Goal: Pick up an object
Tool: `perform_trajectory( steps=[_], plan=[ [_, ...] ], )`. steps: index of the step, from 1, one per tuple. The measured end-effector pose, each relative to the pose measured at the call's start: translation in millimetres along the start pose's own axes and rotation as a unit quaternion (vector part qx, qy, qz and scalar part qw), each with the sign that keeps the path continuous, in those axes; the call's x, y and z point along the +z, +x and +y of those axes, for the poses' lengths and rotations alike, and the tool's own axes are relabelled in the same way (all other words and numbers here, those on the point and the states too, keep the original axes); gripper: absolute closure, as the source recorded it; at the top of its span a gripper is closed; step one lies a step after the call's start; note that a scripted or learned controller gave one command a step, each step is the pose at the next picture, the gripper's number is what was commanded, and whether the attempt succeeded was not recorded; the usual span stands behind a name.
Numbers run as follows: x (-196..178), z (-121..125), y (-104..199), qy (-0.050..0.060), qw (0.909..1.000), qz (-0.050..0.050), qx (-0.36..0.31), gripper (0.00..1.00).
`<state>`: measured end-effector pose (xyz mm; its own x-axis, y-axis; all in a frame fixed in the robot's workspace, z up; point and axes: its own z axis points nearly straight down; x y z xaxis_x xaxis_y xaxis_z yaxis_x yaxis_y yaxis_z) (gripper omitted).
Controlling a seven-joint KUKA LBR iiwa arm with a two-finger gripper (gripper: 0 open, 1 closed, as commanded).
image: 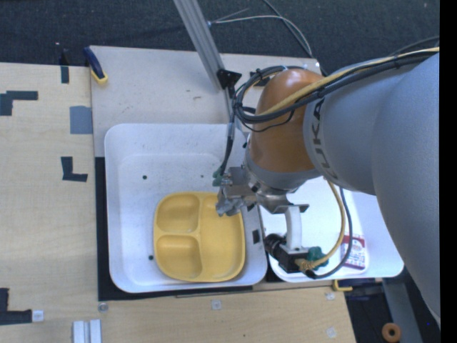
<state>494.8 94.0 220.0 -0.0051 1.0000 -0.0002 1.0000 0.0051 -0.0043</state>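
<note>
Nearest the lower edge, a pale wooden surface (43, 213) is seen bearing two shallow white bins side by side. In the left bin (128, 148), a yellow divided tray (193, 245) (three compartments can be made out) lies flat toward the near right corner, its right rim close to the wall shared with the right bin (378, 263). A small red-and-white card (355, 252) is seen in the right bin, partly hidden by cables. Just above the tray's upper right edge, the gripper (230, 197) is poised on the grey arm with its orange band (285, 120). Whether the jaws are released or clenched cannot be told, since the wrist hides them. Farther back, a grey metal bar (196, 27) slants across the dark floor. A slip is judged possible: the tray's rim is thin and smooth, and being pinched near the bin wall, it could tilt or scrape free.
</note>
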Motion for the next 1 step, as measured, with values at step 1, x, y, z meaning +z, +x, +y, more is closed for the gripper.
perform_trajectory(
  steps=[1],
  plan=[
    [-0.4, 0.6, -1.9, 0.0, 1.0, 0.0, 0.001, 0.0]
  ],
)
